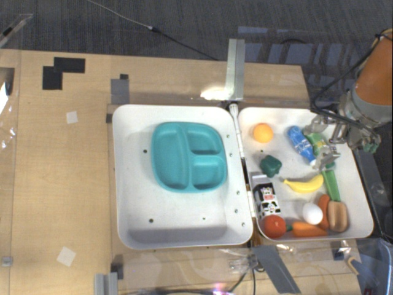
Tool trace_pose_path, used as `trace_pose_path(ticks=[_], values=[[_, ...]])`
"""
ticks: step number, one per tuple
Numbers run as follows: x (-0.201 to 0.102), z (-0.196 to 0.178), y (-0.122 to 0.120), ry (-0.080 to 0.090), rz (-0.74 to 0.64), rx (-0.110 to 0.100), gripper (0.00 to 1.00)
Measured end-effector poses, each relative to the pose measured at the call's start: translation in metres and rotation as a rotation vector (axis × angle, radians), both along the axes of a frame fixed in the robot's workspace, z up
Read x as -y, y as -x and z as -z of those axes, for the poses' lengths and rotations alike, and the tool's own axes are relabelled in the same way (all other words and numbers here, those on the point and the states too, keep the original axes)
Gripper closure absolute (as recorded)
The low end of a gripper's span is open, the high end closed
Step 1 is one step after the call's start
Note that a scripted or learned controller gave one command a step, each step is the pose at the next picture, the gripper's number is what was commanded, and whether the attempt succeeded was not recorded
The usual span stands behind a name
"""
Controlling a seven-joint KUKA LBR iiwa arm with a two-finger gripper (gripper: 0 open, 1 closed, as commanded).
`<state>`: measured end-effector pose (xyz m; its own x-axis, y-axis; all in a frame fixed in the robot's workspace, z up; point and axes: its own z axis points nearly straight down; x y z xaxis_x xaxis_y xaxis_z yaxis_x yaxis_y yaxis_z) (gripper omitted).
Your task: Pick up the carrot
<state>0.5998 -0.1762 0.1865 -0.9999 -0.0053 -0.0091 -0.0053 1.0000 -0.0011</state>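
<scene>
Pincer over the right bin's far side, carrot at the near rim

The pincer hangs over the right bin, at its far right part, under the grey arm with its orange band. Whether it stands wide or narrow I cannot tell; nothing shows plainly between its tips.

The carrot lies well apart from the pincer, toward the near rim of the same bin, on its side. A red tomato is just beside its left end, a white egg sits just above it, and a brown bun-like item lies to its right.

Close under the pincer are a blue bottle to its left and a green stick-shaped item running toward the near side. A yellow banana lies between the pincer and the carrot. Further left of the pincer sit an orange and a dark green item.

The left bin, well away from the pincer, holds a teal divided tray.
</scene>
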Motion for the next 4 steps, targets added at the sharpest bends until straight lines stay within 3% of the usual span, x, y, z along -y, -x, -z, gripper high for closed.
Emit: trace_pose_path(ticks=[1, 2, 3, 4], values=[[-0.056, 0.085, 0.005, -0.005, 0.179, -0.006, 0.00], [-0.088, 0.097, 0.004, 0.000, 0.106, 0.005, 0.00], [-0.022, 0.086, -0.020, -0.007, 0.733, 0.004, 0.00], [0.030, 0.014, -0.050, -0.008, 0.954, 0.007, 0.00]])
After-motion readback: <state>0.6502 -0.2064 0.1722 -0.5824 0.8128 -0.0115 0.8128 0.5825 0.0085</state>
